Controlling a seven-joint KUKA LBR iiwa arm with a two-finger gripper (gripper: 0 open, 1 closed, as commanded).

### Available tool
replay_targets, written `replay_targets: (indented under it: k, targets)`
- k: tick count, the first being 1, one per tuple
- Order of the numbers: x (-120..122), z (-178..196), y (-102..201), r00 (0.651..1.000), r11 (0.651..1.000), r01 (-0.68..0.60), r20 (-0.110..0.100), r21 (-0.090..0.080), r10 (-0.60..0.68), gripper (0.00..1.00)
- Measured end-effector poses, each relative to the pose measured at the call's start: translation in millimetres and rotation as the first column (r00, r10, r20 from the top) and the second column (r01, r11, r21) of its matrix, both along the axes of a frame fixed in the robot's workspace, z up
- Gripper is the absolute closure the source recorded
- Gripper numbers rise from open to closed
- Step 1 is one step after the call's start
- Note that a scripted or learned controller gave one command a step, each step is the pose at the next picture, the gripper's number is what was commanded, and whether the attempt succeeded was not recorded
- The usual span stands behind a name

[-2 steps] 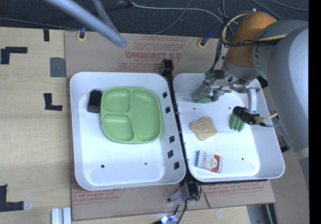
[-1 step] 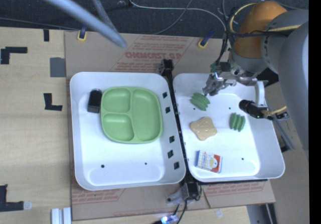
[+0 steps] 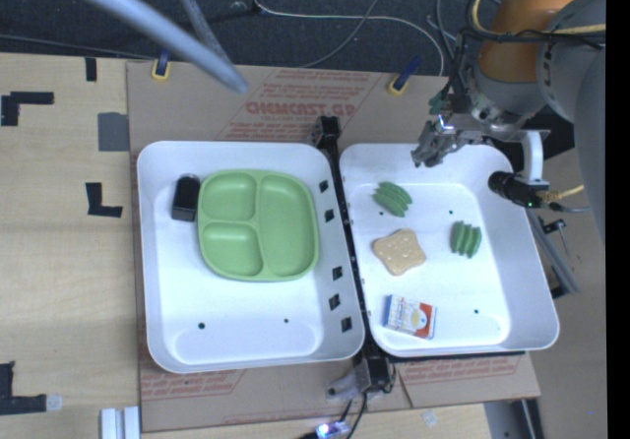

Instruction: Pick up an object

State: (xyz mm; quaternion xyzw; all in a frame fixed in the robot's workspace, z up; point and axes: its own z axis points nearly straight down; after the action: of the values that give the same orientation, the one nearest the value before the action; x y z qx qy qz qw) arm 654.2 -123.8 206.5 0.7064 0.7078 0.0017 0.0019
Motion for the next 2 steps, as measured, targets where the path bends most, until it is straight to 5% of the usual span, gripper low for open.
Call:
replay_targets:
  k: [1, 2]
  targets:
    - [1, 54, 0, 1.000, 1.000, 0.000, 0.000, 0.000, 0.000, 1.00]
    - [4, 46, 47, 1.000, 1.000, -0.003, -0.006, 0.001, 0.003, 1.00]
